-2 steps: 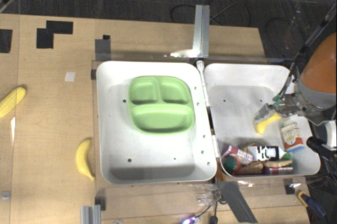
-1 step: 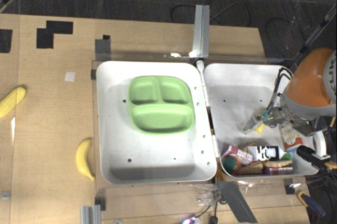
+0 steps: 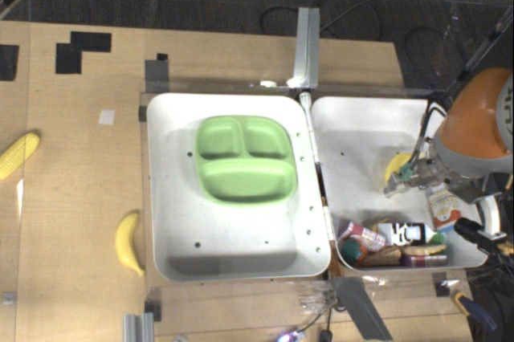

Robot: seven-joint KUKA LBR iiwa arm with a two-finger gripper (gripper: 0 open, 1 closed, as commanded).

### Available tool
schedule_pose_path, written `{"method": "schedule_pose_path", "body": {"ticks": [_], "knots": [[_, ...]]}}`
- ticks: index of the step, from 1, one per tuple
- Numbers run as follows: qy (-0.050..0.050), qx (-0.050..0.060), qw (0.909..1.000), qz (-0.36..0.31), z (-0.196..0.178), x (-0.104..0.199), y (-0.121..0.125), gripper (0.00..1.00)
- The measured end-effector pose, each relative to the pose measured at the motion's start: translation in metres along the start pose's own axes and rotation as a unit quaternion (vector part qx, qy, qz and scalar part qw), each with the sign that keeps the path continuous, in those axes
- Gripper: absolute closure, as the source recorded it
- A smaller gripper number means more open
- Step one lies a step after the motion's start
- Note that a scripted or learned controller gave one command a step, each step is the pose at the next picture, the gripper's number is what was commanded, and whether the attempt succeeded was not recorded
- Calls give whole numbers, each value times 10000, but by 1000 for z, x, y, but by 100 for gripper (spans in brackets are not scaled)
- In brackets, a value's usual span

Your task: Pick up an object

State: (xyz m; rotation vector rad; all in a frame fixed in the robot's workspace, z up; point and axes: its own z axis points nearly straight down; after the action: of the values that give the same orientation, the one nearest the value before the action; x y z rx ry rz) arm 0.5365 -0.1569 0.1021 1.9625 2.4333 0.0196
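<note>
1. The end effector is low in the right bin, just beside a yellow object — I cannot tell how it is set or whether it grips anything.
2. Nothing looks lifted yet; the yellow object seems to rest on the right bin's floor.
3. Left to do — grasp and raise it; a heap of packets lies along that bin's near wall.

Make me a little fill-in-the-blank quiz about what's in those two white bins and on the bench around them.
1. The green divided tray lies in the ____ bin as the camera sees it.
2. The arm's gripper hovers beside a small ____ object in the right bin.
3. On the wooden bench left of the bins lies a toy ____.
4. The packaged items crowd the right bin's ____ edge.

Missing words: left; yellow; banana; near
</note>
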Motion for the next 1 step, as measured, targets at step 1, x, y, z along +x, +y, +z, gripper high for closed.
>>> {"method": "schedule_pose_path", "body": {"ticks": [1], "knots": [[19, 59, 9977, -668, -83, 67, 73, 100]]}}
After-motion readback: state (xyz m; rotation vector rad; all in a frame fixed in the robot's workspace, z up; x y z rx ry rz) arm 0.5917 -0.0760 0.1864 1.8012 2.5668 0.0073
